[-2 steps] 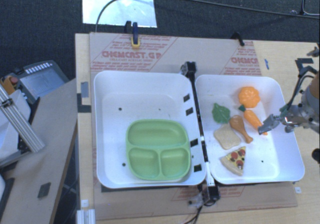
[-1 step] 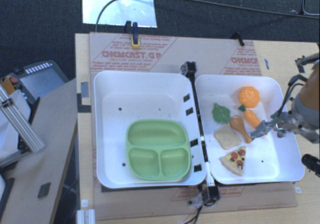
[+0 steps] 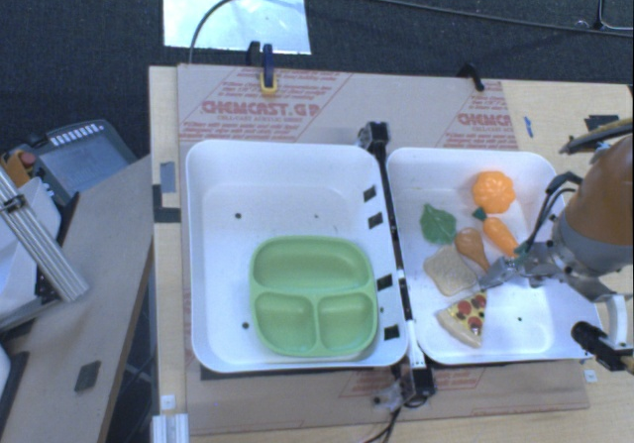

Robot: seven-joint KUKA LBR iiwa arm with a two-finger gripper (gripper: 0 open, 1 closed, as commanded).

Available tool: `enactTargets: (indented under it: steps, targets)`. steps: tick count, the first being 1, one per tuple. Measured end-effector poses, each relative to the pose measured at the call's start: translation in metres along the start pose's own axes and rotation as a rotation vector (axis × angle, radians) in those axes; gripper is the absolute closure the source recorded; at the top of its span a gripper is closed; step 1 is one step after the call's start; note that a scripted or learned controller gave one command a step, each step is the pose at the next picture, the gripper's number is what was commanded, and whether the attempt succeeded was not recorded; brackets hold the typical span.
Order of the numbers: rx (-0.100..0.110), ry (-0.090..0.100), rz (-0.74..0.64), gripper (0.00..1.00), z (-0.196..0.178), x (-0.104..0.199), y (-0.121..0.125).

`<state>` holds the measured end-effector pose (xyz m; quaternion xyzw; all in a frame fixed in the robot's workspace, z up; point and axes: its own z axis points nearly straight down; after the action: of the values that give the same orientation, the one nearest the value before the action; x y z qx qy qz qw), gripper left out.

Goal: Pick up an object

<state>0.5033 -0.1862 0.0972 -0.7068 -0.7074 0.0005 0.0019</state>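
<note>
Reaching into the right bin (image 3: 535,166), the arm (image 3: 602,213) was judged to be at the approach stage of the pick, with nothing yet lifted.

Item 1, jaws (image 3: 498,273): low over the bin floor, pointing toward the view's left, tips just beside the bread slice (image 3: 451,273) and below the carrot (image 3: 501,235). Their spread could not be told; no object was seen between them.

Item 2, candidate objects, all in the right bin: orange pepper (image 3: 493,190) near the far wall; carrot just below it; green leaf (image 3: 437,224); brown drumstick-like piece (image 3: 471,247) touching the bread slice; pizza slice (image 3: 465,318) near the front wall, apart from the rest.

Item 3, left bin (image 3: 218,233): held a green divided plate (image 3: 313,294), lying flat.

Item 4, pose: wrist entered from the view's right, orange band above the grey wrist, forearm tilted down over the bin's right wall, cabling looped beside it.

Item 5, next move, as judged: settle the tips around one piece, likely the bread slice or drumstick, close, then raise. Crowding of neighbouring pieces called for careful alignment.

Item 6, desk (image 3: 327,99): cardboard sheet beneath both bins.
</note>
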Motion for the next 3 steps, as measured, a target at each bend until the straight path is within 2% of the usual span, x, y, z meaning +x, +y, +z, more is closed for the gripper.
enactTargets:
  steps: [1, 3]
  targets:
    - [-0.007, -0.004, -0.001, 1.0, -0.014, -0.001, 0.002]
    - [-0.011, -0.005, -0.003, 1.0, -0.113, -0.007, 0.017]
